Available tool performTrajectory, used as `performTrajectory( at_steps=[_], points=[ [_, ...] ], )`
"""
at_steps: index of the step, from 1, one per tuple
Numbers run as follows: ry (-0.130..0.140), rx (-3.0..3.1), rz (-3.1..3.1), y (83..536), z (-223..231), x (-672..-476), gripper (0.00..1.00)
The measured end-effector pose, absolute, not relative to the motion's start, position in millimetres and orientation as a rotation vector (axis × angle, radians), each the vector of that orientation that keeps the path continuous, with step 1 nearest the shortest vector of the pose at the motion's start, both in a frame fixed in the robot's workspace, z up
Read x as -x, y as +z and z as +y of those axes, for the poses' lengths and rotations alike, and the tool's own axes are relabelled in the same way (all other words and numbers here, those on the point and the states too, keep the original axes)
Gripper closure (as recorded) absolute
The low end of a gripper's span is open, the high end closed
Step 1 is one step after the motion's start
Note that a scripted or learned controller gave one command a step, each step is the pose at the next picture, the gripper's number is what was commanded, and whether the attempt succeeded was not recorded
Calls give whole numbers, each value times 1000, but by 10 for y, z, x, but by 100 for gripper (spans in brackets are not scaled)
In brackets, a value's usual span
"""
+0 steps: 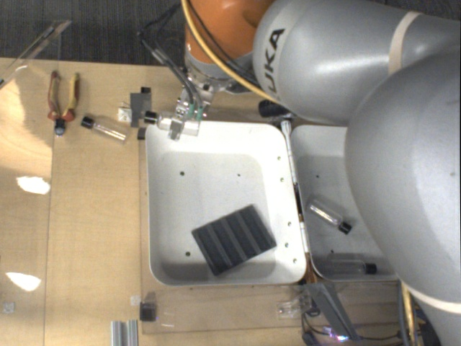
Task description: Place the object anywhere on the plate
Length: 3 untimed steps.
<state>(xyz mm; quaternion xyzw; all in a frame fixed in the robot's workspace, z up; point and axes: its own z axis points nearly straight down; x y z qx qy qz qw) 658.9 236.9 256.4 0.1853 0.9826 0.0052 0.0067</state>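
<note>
My jaws (186, 117) hang over the far left corner of the left bin (162, 215); I cannot tell how they stand. The ribbed black plate (234, 239) lies tilted near that bin's near edge. A clear tube with a black cap (329, 218) lies in the right bin (311, 146).

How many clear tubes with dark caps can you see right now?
3: one tube on the bench left of the bins, one tube in the right bin, one tube at that bin's near edge. The arm may hide more.
</note>
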Motion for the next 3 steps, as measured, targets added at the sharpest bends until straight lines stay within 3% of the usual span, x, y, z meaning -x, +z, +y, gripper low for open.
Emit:
performTrajectory(
  at_steps=[1,2,3],
  points=[
    [3,-500,3100,1812,2352,-6601,100],
    [8,-221,3125,2386,2360,-6629,100],
    [7,12,3131,3292,2359,-6620,100]
  ],
)
